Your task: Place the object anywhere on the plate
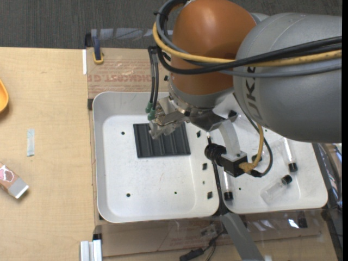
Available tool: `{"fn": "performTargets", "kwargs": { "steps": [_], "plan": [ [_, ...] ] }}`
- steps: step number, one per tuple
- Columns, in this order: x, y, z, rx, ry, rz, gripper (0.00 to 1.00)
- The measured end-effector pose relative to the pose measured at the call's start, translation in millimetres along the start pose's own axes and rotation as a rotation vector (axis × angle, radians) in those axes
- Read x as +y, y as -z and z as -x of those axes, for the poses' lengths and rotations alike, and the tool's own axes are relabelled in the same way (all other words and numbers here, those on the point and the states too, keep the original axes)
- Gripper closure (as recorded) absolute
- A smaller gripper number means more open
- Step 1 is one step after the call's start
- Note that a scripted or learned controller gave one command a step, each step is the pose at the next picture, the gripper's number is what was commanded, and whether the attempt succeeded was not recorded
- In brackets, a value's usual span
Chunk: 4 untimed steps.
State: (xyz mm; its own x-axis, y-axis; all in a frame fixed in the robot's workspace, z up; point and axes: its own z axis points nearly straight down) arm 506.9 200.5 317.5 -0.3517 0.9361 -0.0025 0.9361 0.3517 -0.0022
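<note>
**Entry: placement task, standing not yet provable**

- Bench [43, 118], far left: we noted an orange item [2, 98] at the frame's edge, a small grey strip [30, 143], and a pink-and-white block [12, 181]. All lay well apart from the bins.
- Left bin [157, 200]: we recorded a dark ribbed plate [168, 144] lying flat near its upper middle.
- Gripper [162, 125]: it hung at the plate's top edge. We could not tell whether the claw was clenched, released or grasping anything.
- Object: we could not pick it out, neither on the plate nor at the claw.
- Right bin [304, 197]: a clear plastic piece [270, 190] lay there.

We judged the placing unconfirmed, with the release left to do.
</note>
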Motion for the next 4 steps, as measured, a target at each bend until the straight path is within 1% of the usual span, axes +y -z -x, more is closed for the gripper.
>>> {"fn": "performTargets", "kwargs": {
  "steps": [1,4],
  "plan": [
    [0.0,-0.1,-0.1,0.000,0.000,0.000,0.00],
    [0.0,-0.1,-0.1,0.000,0.000,0.000,0.00]
  ]
}}
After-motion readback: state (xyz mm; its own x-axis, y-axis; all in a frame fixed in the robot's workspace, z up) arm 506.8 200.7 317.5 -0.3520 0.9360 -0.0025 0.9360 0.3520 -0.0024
